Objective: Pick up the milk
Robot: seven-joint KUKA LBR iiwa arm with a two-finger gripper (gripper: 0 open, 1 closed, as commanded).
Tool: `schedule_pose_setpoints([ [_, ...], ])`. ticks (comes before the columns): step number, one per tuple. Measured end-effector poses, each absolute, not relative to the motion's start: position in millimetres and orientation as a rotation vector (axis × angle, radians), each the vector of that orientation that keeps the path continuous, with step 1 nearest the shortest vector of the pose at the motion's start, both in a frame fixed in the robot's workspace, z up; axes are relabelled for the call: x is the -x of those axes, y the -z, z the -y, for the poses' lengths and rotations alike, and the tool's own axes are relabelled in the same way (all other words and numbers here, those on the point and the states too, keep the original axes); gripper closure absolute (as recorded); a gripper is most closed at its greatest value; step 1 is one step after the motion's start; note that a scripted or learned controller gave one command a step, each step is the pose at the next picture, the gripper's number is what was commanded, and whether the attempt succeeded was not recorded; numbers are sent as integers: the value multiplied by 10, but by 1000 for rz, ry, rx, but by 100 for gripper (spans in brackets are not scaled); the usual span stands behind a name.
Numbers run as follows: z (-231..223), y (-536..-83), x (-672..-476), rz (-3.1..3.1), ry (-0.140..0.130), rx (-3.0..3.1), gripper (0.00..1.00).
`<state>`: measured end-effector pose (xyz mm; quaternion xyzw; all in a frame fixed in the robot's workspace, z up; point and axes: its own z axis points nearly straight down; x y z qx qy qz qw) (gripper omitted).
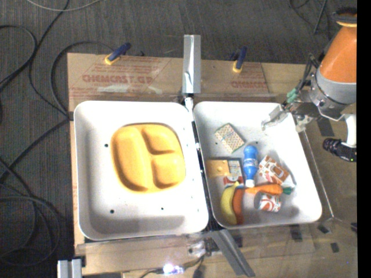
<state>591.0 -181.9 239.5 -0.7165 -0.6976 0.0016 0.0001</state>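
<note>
Yellow divided tray (149,157) sits in left bin (93,213), right bin (307,207) holds banana (228,204), blue bottle (250,165) and milk carton (272,171) lying tilted, long axis diagonal upper-left to lower-right, gripper (277,115) over far-right rim, finger state unclear.
</note>
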Motion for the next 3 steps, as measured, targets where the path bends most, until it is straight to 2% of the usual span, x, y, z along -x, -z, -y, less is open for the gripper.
schedule_pose_setpoints([
  [1, 2160, -1299, -5742, 2520, -1, 1876, 0],
  [2, 2148, -944, -5587, 2452, 14, 1964, 0],
  [3, 2166, -1041, -5587, 2451, 11, 1969, 100],
])
